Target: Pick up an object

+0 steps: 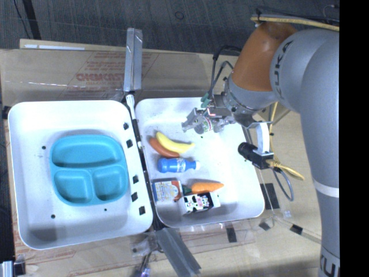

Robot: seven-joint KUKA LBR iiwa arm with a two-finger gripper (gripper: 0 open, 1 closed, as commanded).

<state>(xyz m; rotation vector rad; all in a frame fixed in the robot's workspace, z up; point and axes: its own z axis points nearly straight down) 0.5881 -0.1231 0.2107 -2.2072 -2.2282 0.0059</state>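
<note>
My gripper (199,123) hangs over the back part of the right bin (245,203), above and just right of a yellow banana (173,143). Nothing shows between its fingers. An orange-red sausage-shaped thing (161,149) lies against the banana's left side. Below them lies a blue bottle (177,165) on its side. Nearer the front are an orange carrot (206,186), a small printed carton (166,190) and a black-and-white box (200,202).
The left bin (29,126) holds a blue divided tray (89,167). A raised divider with black clips (134,154) separates the two bins. Cardboard (69,68) lies behind the bins.
</note>
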